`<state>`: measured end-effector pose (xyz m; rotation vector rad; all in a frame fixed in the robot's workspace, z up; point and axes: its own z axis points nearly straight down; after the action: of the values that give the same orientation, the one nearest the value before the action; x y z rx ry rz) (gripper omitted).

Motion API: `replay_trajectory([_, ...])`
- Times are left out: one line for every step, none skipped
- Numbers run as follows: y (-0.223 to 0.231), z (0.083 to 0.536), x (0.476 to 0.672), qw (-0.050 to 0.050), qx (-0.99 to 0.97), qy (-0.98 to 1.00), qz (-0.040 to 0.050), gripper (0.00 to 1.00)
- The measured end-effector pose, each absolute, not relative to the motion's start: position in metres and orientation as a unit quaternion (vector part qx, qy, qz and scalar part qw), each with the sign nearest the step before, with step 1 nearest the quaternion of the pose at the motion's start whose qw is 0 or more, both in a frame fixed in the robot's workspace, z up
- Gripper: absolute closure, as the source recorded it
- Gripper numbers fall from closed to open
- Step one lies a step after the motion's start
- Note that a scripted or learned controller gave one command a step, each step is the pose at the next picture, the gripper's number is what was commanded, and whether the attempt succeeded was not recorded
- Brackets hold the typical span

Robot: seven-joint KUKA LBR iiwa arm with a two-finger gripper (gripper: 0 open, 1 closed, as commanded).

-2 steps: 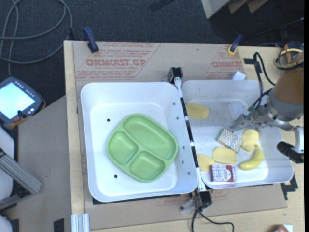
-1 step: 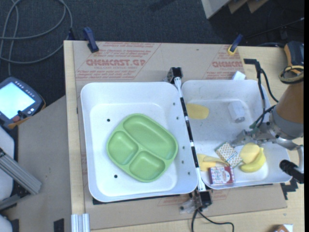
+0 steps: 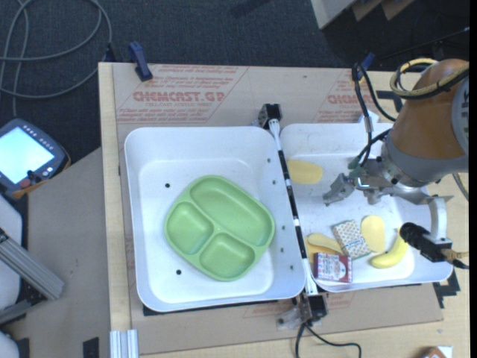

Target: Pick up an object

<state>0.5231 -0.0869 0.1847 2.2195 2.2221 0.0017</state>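
Observation:
My gripper [image 3: 335, 191] hangs over the middle of the right bin [image 3: 328, 136], above bare bin floor, with nothing seen in it. A pale yellow flat piece [image 3: 304, 171] lies just up and left of it. Toward the front of that bin lie a small yellow wedge [image 3: 323, 242], a checkered cracker-like packet [image 3: 350, 237], a yellow oval [image 3: 373, 232], a banana [image 3: 393, 256] and a red and white carton [image 3: 333, 267] at the front rim. The arm covers the bin's right side.
The left bin [image 3: 149, 155] holds a green divided plate [image 3: 220, 227] near its middle. A black-clipped rim [image 3: 287, 192] divides the two bins. Cardboard [image 3: 194, 95] lies behind them, and a lit handheld screen [image 3: 26, 155] sits off the bench at left.

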Motion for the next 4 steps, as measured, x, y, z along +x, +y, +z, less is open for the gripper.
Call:
replay_trajectory([-0.104,0.089,0.488,0.006,0.707,0.707,0.0038,0.0])
replay_trajectory([-0.15,0.151,0.535,0.001,0.707,0.707,0.0001,0.0])
replay_trajectory([-0.107,0.089,0.481,0.002,0.708,0.707,0.0016,0.0])
replay_trajectory([-0.12,0.095,0.602,0.001,0.707,0.707,0.0006,0.0])
